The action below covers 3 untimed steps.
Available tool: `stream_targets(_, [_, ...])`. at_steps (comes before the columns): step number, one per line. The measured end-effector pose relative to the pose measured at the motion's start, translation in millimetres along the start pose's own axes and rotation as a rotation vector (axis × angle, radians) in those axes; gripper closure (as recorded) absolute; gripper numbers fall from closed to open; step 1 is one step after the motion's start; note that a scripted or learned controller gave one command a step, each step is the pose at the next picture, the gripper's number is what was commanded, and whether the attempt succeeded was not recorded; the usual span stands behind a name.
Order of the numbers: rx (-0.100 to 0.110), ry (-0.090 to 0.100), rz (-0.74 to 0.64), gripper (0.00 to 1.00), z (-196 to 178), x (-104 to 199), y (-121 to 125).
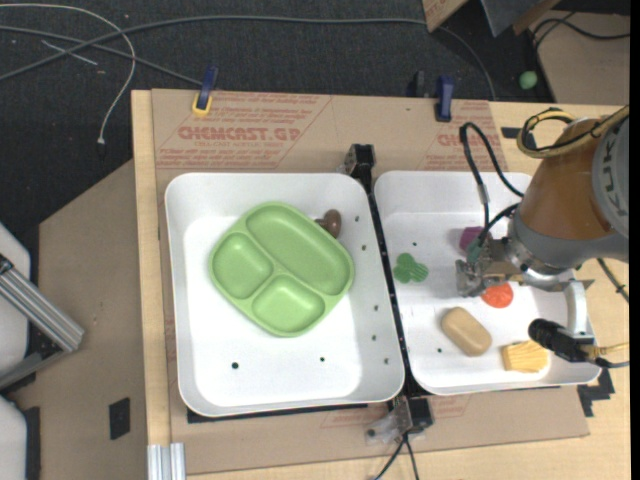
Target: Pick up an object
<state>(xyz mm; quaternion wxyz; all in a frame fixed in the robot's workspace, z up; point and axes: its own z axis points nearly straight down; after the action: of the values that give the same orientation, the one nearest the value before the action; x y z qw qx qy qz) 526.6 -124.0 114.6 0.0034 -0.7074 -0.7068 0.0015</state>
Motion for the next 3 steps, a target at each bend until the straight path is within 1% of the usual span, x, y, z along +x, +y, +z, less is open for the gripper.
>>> stream_targets(1, [-0.007,-0.001,0.001,1.00,-14,0,2])
stream_targets(2, [-0.013,-0.004,-0.002,1.00,-66,-6,11])
stream_targets(3, [-0.012,-0.004,-0.002,1.00,-108,-6,13])
